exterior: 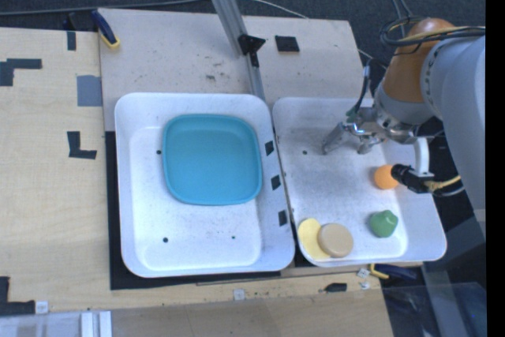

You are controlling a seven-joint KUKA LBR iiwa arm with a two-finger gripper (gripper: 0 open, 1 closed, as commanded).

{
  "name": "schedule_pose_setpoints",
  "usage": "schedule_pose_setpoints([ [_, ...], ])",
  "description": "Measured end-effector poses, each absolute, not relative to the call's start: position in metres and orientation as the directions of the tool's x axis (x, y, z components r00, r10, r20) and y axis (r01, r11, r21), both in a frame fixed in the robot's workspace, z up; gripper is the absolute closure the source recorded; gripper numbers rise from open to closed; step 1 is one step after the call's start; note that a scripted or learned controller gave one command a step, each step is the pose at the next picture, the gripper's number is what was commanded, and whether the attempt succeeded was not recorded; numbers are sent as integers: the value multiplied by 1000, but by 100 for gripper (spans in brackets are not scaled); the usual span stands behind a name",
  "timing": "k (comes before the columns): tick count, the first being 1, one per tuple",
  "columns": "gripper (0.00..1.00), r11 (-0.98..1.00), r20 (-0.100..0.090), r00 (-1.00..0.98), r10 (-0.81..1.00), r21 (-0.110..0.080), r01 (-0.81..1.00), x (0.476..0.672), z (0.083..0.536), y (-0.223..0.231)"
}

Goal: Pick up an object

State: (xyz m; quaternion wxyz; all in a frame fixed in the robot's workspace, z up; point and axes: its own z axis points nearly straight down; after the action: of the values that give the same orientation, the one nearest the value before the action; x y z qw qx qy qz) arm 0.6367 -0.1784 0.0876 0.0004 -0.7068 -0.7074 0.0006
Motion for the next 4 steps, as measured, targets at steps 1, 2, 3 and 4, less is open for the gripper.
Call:
schedule_pose_setpoints([
  [1, 100, 2, -1, -2, 1000, 0, 1000, 637, 99, -178],
  [2, 100, 1, -1, -1, 1000, 3, 1000, 640, 143, -173],
  [3, 100, 1, -1, -1, 1000, 5, 1000, 632, 198, -171],
  [4, 100, 1, 0, -1, 1000, 2, 1000, 632, 229, -171],
])
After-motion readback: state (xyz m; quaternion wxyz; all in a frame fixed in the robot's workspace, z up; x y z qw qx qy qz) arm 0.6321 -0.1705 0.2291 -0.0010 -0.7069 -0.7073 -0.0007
